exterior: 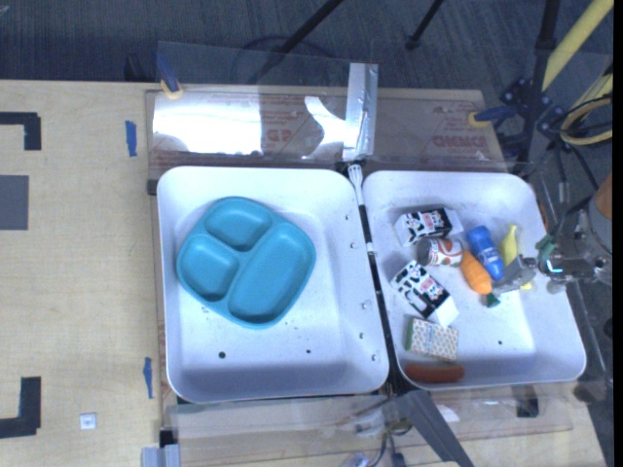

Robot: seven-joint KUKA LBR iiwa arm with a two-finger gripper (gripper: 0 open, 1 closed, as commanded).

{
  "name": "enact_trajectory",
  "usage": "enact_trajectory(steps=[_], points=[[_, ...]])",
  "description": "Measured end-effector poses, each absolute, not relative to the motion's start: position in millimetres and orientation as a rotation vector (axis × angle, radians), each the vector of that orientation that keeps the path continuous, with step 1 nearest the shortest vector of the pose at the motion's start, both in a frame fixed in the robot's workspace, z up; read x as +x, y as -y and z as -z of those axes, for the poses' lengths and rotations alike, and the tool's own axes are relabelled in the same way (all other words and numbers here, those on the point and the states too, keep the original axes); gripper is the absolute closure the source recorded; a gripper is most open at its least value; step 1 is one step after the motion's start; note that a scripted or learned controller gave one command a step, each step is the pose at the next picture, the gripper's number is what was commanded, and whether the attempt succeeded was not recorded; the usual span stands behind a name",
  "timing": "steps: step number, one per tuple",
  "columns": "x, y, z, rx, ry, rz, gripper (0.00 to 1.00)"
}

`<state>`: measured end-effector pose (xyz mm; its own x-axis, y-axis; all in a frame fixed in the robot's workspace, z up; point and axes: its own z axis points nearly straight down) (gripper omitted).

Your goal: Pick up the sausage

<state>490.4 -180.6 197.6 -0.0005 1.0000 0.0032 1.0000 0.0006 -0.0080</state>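
So this looks like the very start of the pick, the approach step, nothing grabbed yet. The sausage [432,372] is lying flat at the near edge of the right bin [560,353], a reddish-brown thing running left to right, just near of a small speckled packet [433,339] and pretty much against the bin's near wall. The pincer [557,261] is over at the right rim of that same bin, well apart from the sausage, and honestly it's too small and cluttered there for me to say if it's open or closed, so I cannot tell. Nothing is visibly held in it. Between the two sits most of the clutter: an orange carrot-looking toy [476,273], a blue bottle [484,247], a yellow banana [511,244], a little can [445,251] and two black-and-white cow-print cartons [425,224], one farther back and one nearer the middle. The left bin [195,358] just has a blue divided plate [247,261] in it and doesn't matter here. My guess for the next move: the arm has to travel toward the near left part of the right bin, get above the sausage, and line up across its short width before dropping. The tricky bit is probably the bin wall right beside it and that packet on the far side, so there's not much room to come down on either side.
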Motion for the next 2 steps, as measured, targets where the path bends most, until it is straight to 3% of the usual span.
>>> enact_trajectory(steps=[1,2], points=[[491.1,181.4,-203.7,-2.213,2.213,-0.009,1.0],[479.3,208.0,-188.0,-2.168,2.263,-0.004,1.0]])
